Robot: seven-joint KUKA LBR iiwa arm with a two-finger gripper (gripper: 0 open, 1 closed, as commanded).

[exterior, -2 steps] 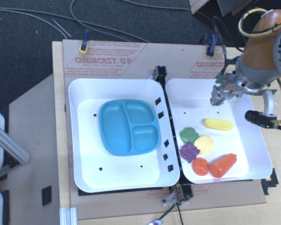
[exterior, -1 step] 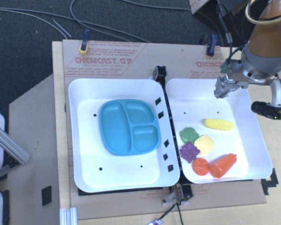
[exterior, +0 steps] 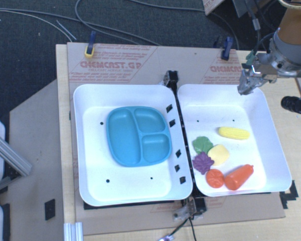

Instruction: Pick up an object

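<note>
Carrot point(exterior: 239, 176) near edge, gripper point(exterior: 246, 88) well apart

Smooth glossy white plastic bins point(exterior: 85, 134); matt blue plastic divided tray point(exterior: 138, 135); glossy plastic toy corn cob point(exterior: 234, 133); matt brown printed cardboard sheet point(exterior: 125, 62); grey metal gripper point(exterior: 245, 87).

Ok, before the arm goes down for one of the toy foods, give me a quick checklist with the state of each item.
1. Hand above right bin's far rim, away from the toys: ok.
2. Hand carrying nothing: cannot tell.
3. Corn lying apart from the others, easiest target: ok.
4. Carrot touching tomato: not ok for a clean grasp.
5. Grapes, lemon and broccoli crowded together: not ok.
</note>
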